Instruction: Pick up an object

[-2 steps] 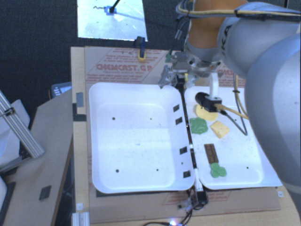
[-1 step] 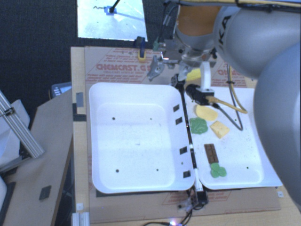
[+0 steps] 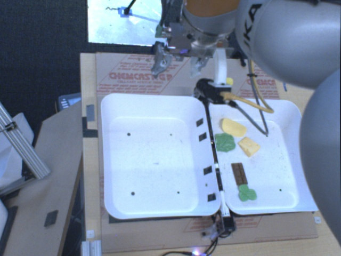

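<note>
the large grey robot arm (image 3: 298, 41) fills the upper right of the frame, its orange band at the top centre. it reaches in over the far rim of the bins, a posture judged to keep the bin floors in the camera's sight.

the left shallow white plastic bin (image 3: 154, 153) takes the centre left of the frame. the right shallow white plastic bin (image 3: 287, 191) sits against it along a black clipped seam, so both share one working surface.

the two-finger gripper (image 3: 178, 64) hangs in the upper centre, above the cardboard sheet (image 3: 128, 76) behind the bins. its fingers stand apart with nothing between them.

the candidate objects lie clustered in the right bin, near the seam: a pale yellow rounded piece (image 3: 233, 127), a yellow wedge-shaped block (image 3: 249, 146), a green leafy toy (image 3: 224, 142) just beside both, a brown rectangular bar (image 3: 238, 173), and a smaller green leafy toy (image 3: 246, 193) touching the bar's lower end. no object is lifted; the pick is judged not yet begun.
</note>
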Tool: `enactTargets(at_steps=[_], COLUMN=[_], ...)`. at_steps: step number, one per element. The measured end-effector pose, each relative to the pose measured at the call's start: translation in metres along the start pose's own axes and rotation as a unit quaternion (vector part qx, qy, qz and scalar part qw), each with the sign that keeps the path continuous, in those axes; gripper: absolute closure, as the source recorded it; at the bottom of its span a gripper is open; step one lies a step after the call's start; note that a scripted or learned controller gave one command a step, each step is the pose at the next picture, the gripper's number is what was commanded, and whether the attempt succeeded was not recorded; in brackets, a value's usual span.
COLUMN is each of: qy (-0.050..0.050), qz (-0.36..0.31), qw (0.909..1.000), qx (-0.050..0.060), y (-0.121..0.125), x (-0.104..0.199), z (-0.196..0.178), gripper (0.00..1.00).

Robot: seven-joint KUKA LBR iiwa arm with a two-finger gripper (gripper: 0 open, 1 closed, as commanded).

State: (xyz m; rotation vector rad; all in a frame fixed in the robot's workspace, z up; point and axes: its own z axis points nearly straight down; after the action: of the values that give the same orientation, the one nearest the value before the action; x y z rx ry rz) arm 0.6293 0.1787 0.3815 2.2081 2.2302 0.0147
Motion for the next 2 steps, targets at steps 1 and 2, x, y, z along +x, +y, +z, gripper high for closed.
enactTargets(at_steps=[1,2], qy=[-0.002,0.001], qz=[0.0,0.0], qw=[1.0,1.0], qx=[0.001,-0.001], y=[0.001,-0.008], x=[-0.004,0.057], z=[-0.007,-0.09], gripper=[1.0,1.0])
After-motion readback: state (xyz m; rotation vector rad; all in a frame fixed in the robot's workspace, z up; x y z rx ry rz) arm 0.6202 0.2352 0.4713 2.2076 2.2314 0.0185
